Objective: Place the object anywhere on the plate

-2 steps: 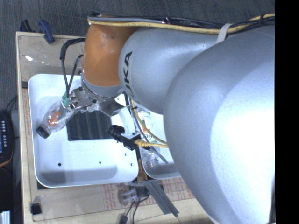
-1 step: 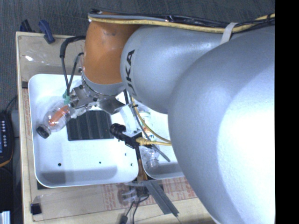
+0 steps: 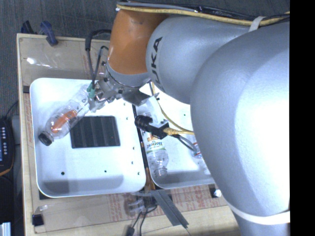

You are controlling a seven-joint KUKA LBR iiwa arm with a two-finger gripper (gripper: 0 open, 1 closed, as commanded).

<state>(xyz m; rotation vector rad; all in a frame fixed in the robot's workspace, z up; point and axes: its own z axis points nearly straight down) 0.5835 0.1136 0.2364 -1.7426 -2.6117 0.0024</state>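
Observation:
A clear plastic bottle (image 3: 64, 118) with an orange label and a black cap lies tilted in the left bin, cap end toward the lower left. A dark ribbed rectangular plate (image 3: 95, 132) sits flat on that bin's floor, just right of and below the bottle. My gripper (image 3: 96, 94) hangs under the orange wrist band at the bottle's upper right end, close to or touching its base. The arm's bulk covers much of the gripper.
The left bin (image 3: 78, 183) has free floor below the plate. The right bin (image 3: 172, 181) holds another clear bottle (image 3: 156, 155) with a white label. A black fitting with a yellow cable (image 3: 150, 126) lies over the divide between the bins.

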